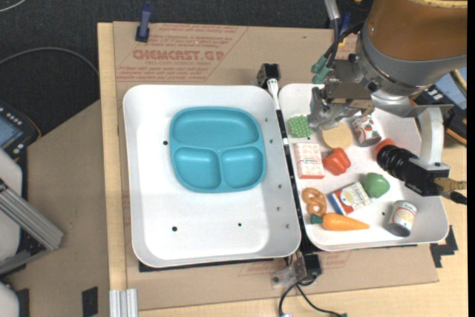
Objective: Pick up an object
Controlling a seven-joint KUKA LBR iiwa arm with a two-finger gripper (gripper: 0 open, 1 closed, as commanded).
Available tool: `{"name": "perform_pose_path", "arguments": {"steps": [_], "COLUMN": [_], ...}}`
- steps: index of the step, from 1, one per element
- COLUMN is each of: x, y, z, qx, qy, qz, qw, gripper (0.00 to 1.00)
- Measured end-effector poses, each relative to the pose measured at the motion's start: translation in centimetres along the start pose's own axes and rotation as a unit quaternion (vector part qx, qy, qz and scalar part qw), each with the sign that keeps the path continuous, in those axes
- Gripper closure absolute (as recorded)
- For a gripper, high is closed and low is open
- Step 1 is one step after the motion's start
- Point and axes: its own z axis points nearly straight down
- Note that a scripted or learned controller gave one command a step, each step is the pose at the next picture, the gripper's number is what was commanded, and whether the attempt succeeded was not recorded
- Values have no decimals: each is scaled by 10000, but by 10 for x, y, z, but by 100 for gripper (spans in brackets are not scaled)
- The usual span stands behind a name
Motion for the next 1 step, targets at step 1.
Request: {"name": "perform_pose_path", "arguments": {"steps": [1], "x": [61], "y": [-1], "z": [-11], "qx": [39], "qy": [1], "qz": [-28], "qw": [10000], "gripper": [100]}}
